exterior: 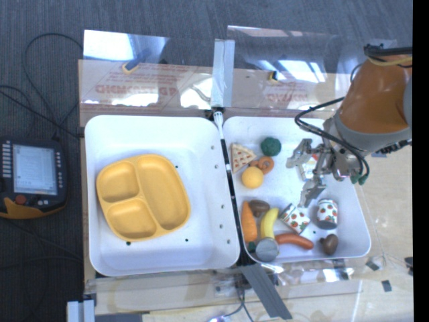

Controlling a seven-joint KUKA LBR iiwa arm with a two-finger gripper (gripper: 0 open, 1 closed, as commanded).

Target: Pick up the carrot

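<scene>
Overhead slanted view of two white bins. The left bin point(100, 247) is holding a yellow three-compartment plate point(142, 196). The right bin point(358, 247) is holding toy foods. The carrot point(249, 221), an orange taper, is lying along the bin's left wall at about 8 o'clock from the bin's centre, touching a yellow banana point(269, 222) on its 3 o'clock side and ending just above a grey cylinder point(267, 249). A red chili-like piece point(293, 241) is lying at 4 o'clock from the carrot.

The gripper point(314, 173) is hanging over the bin's upper right, at roughly 2 o'clock from the carrot and well apart from it; the fingers are appearing spread, with nothing between them.

Progress, as judged: the pick is not yet begun. The carrot is resting untouched; the approach, descent, closure and lift are all remaining, and the neighbouring banana is likely crowding the grasp.
</scene>
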